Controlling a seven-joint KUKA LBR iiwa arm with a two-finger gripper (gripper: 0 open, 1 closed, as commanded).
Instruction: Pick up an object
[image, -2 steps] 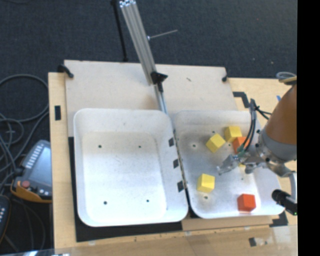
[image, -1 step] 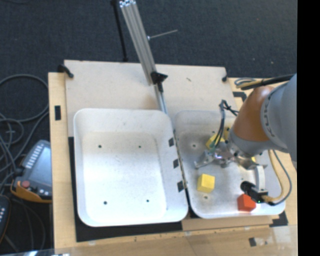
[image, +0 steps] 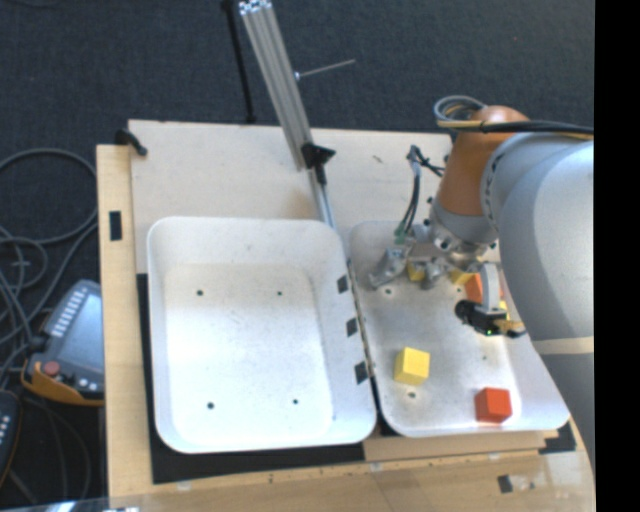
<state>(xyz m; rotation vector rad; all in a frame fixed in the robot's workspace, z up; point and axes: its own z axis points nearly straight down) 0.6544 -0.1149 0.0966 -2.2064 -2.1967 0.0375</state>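
A yellow block lies in the right bin, near its left wall. A red-orange block sits at that bin's front right corner. Another orange piece peeks out by the arm's wrist at the bin's right side, partly hidden. My gripper hangs over the back of the right bin, well behind the yellow block, pointing left and down. Nothing shows between its fingers.
The left bin stands beside the right one, divided from it by a rim with black clips. A slanted metal pole rises behind the bins. Cables and a pendant lie left of the bench.
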